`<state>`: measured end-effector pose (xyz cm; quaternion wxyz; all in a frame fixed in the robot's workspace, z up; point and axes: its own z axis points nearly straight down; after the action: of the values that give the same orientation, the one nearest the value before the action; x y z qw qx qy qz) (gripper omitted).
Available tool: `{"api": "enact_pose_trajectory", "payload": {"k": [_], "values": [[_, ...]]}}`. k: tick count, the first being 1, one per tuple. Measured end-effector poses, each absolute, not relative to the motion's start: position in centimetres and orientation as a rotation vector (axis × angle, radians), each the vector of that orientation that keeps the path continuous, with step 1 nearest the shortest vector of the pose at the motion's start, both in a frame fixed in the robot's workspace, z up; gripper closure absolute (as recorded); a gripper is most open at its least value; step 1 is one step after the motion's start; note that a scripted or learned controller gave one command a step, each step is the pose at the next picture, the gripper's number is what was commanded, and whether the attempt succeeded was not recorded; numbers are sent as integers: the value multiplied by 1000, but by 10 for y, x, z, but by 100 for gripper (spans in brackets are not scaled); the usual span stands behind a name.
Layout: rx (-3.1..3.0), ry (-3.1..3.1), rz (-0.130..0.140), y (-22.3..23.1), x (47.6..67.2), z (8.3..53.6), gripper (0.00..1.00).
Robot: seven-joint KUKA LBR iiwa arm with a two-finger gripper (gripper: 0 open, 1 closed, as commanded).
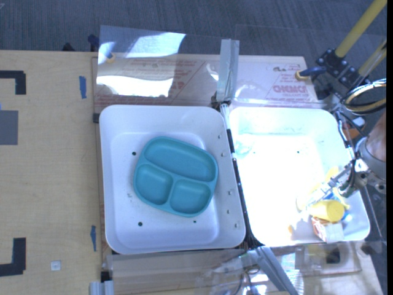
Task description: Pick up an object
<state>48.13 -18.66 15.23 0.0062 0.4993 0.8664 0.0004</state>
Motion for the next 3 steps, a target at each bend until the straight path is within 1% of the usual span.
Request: {"api": "enact_pose_trajectory", "payload": {"k": [1, 2, 3], "values": [[1136, 2920, 1, -186, 555, 182, 0], [2012, 2418, -1, -158, 544, 130, 0], [2251, 2192, -1, -161, 652, 98, 0]]}}
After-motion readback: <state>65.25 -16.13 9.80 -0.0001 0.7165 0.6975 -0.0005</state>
